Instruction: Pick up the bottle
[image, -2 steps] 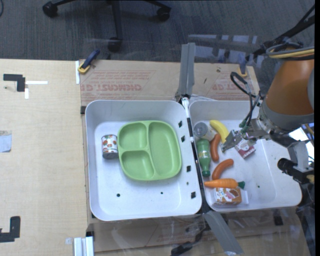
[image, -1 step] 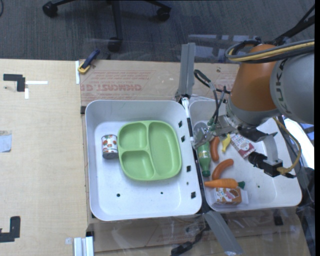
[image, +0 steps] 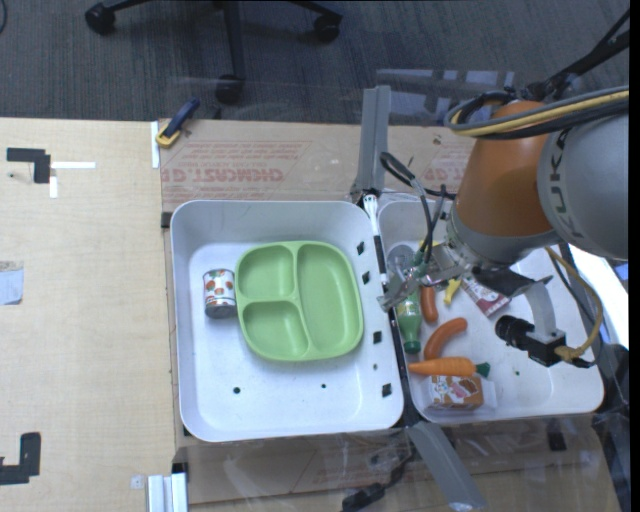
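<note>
Green bottle (image: 409, 326): lies in the right bin (image: 570, 395), hard against its left wall, a hot dog (image: 445, 337) and carrot (image: 443, 367) just beside. Gripper (image: 408, 283): directly above its cap end; finger spread cannot be told. Risk, judged: wall blocks one finger, bottle rolls or slips free.

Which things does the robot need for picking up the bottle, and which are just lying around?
Needed for the job:
bottle, green, in the right bin
gripper, just above the bottle

Just lying about:
green plate and can in the left bin
carrot, sausage and packet in the right bin
</note>
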